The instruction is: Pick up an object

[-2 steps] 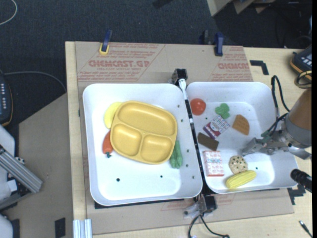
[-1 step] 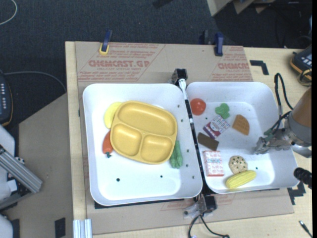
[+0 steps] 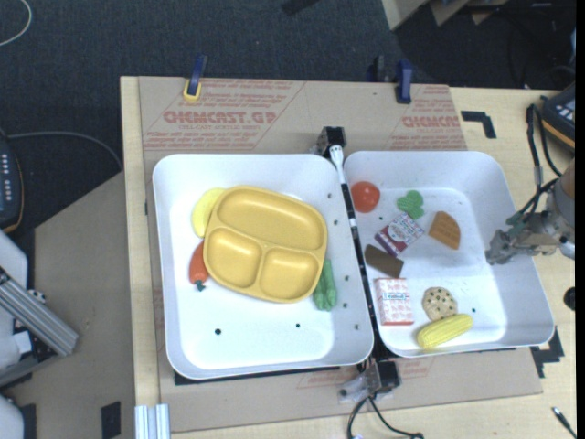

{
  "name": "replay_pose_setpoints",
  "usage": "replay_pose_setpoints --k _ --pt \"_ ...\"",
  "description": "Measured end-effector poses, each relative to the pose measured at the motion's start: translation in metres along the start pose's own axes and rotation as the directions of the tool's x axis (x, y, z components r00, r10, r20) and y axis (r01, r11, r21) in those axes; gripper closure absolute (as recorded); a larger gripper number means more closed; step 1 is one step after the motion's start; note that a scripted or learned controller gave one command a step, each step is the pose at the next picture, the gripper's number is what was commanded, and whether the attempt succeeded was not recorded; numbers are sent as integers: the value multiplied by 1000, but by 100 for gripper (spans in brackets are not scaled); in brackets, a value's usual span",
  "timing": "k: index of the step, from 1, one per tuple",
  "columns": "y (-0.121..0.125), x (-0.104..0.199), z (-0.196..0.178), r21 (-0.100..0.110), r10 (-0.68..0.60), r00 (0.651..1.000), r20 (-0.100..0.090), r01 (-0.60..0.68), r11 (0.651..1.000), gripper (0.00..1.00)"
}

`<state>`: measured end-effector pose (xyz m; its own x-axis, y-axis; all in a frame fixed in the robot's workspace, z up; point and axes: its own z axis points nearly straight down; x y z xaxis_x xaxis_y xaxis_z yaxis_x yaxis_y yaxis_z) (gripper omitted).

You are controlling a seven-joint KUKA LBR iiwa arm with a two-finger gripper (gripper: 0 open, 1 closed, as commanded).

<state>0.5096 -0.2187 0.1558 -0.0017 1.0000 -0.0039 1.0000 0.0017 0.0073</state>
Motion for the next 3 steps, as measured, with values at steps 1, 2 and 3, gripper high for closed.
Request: replay_pose_setpoints --k 1,2,3 --pt "9 7 -55 1 0 1000 -1 0 1000 100" --pt "10 6 -70 3 0 1000 -1 0 1000 100" --pt "23 53 -77 4 -3 1000 -3 3 1000 100"
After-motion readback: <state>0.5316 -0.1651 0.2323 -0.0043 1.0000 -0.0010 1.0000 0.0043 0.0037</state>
